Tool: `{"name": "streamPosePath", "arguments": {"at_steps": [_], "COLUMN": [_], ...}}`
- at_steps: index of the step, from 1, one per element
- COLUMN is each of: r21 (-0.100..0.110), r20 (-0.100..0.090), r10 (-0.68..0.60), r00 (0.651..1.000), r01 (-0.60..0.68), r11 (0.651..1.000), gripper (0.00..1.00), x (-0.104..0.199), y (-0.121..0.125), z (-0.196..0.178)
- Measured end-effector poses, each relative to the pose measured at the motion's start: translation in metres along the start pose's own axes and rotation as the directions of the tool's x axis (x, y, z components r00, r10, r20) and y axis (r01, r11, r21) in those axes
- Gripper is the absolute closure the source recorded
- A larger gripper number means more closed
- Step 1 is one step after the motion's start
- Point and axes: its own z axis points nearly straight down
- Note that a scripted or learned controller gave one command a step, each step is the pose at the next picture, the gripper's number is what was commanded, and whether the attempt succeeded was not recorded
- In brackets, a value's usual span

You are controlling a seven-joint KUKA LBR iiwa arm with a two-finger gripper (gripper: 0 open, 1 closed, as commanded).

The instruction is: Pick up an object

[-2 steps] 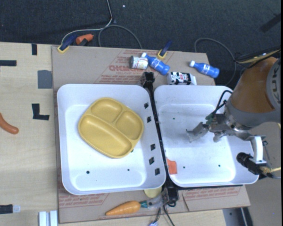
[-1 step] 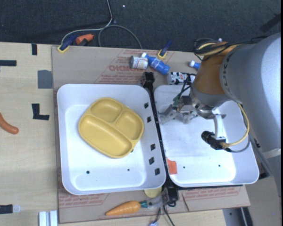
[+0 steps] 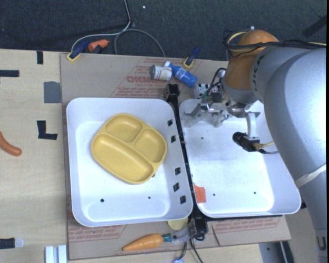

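Yellow divided plate (image 3: 130,147) lay in the left bin (image 3: 79,201), a bit toward its far-left part. Right bin (image 3: 236,201) sat just beside the left bin, rims touching. Arm (image 3: 296,108) reached over the right bin's far end, gripper (image 3: 216,111) low above its far-left corner. Small orange bit (image 3: 199,193) at the right bin's near-left corner. Carrot (image 3: 144,242) on the desk (image 3: 22,201) just below the left bin; sausage (image 3: 6,143) well left of it.

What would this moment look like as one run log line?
arm: over right bin | gripper: at bin's far edge, nothing seen held | yellow plate: in left bin | pick: not done
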Motion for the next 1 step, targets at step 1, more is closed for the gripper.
{"name": "streamPosePath", "arguments": {"at_steps": [1], "r21": [-0.001], "r20": [0.001], "r10": [-0.001], "r00": [1.000], "r01": [0.001], "r11": [1.000], "gripper": [1.00], "x": [0.0003], "y": [-0.0011], "z": [-0.0114]}}
